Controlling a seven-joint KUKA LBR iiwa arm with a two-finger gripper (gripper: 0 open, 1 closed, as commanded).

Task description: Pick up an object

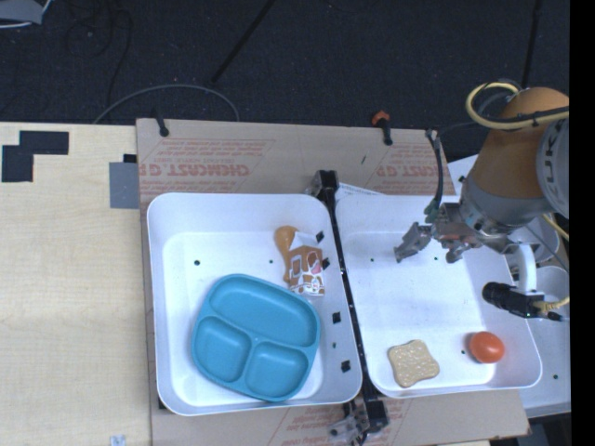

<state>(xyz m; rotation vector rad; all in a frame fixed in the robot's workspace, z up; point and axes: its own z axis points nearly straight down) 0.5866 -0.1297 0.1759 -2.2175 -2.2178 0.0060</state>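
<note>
My gripper hangs over the upper middle of the right bin, its two fingers spread apart with nothing between them. A slice of toast lies near the front of that bin, well below the gripper. An orange-red ball rests at the bin's front right. In the left bin lies a blue divided plate. A small brown-and-white packet with a tan piece above it sits near the divider.
The grey arm with its orange band comes in from the right over the right bin's far corner. A black fitting sticks out by that bin's right rim. Cardboard lies behind the bins.
</note>
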